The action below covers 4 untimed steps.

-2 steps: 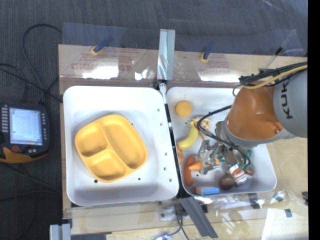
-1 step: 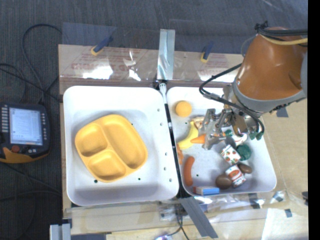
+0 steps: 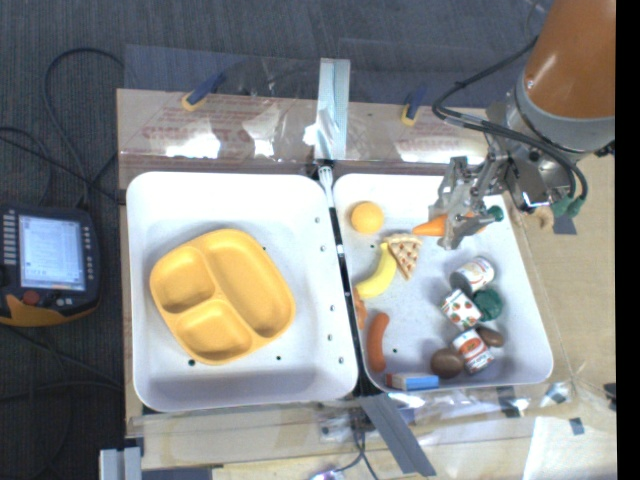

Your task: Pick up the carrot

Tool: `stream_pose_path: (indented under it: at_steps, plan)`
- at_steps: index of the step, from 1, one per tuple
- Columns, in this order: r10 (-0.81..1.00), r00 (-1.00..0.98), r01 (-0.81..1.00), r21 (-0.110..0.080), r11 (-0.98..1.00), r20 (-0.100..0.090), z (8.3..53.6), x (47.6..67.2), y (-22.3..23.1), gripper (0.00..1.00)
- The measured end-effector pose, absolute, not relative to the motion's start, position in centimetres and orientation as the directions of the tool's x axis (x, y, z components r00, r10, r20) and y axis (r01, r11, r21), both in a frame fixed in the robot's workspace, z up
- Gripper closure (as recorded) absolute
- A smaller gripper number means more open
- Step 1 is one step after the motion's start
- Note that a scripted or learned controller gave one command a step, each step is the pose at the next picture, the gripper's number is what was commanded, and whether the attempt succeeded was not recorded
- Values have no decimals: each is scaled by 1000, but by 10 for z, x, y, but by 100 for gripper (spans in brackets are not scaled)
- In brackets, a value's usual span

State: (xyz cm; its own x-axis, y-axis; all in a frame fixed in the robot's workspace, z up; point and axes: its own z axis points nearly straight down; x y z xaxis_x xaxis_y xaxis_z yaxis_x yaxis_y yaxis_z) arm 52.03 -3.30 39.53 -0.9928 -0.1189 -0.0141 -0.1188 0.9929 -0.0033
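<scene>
The gripper (image 3: 462, 211) has its two fingers closed around the thick end of the carrot (image 3: 430, 228), whose orange body pokes out leftward from between them, so the grasp looks real rather than a miss. It appears to hang a little above the floor of the right bin (image 3: 520, 268), in that bin's far right part, though from this slanted angle I cannot be sure it has cleared the floor. Holding it by one end leaves most of the carrot free, which I judge a slightly loose hold if it swings. Just near and left of it lies a pizza slice (image 3: 404, 255), and beside that a banana (image 3: 376, 277) curves toward the divider; an orange (image 3: 366, 216) sits at the far left of the same bin. Nearer still are a sausage (image 3: 376, 337), a cluster of small cans (image 3: 470, 313) and a blue bar (image 3: 413, 380) at the near edge. These crowd the near half, so coming in from the far right kept the fingers away from them. The arm (image 3: 570, 48) leans in from the right above its wrist. The left bin (image 3: 150, 218) carries a yellow tray (image 3: 221, 294), well apart from the carrot. A pendant (image 3: 48, 263) lies far left on the floor.
</scene>
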Motion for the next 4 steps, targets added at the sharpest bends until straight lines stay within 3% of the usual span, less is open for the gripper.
stream_pose_path:
  at_steps: [1,2,3,4]
  plan:
    - [-202,-979,-202,-1,979,1,324,496,-88,100]
    - [-286,-958,-286,3,958,6,246,515,-187,100]
    - [-504,-864,-504,-11,864,-10,133,512,-188,100]
    - [-757,-653,-757,-2,653,-2,112,512,-157,100]
